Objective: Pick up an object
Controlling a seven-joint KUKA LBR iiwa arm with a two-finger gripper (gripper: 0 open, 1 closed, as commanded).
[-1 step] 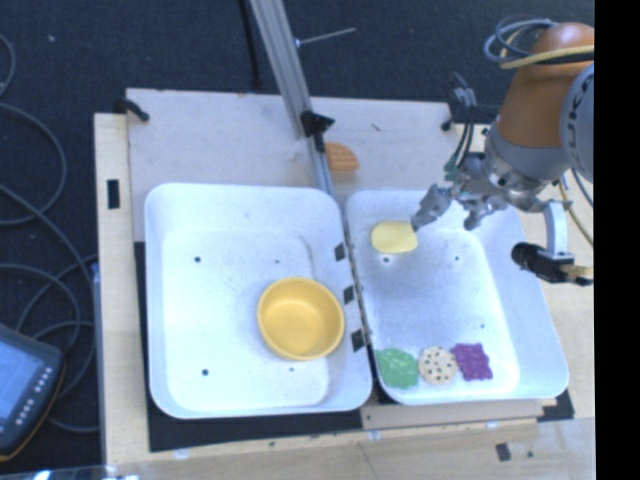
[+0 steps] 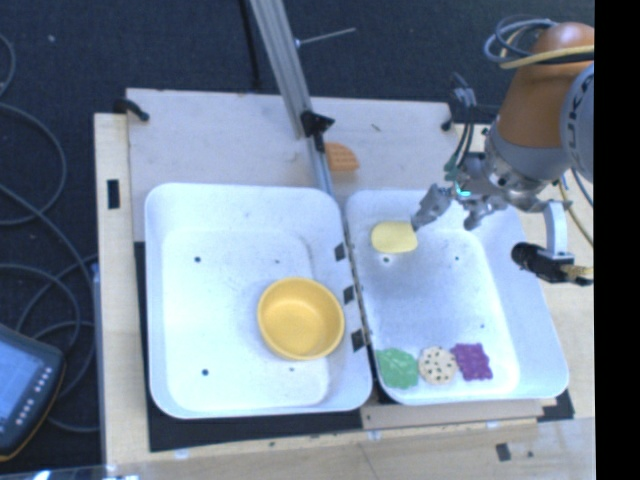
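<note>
My gripper hangs over the back of the right bin, its two fingers spread apart and open with nothing between them. A pale yellow flat piece lies in that bin's back left corner, just left of and below the left finger. Along the bin's front edge sit a green piece, a round cookie and a purple piece. A yellow bowl stands upright in the left bin.
A slanted metal post rises from the bench behind the gap between the bins. A small orange object lies on the bench beside its foot. Black clips sit along the bins' shared rims.
</note>
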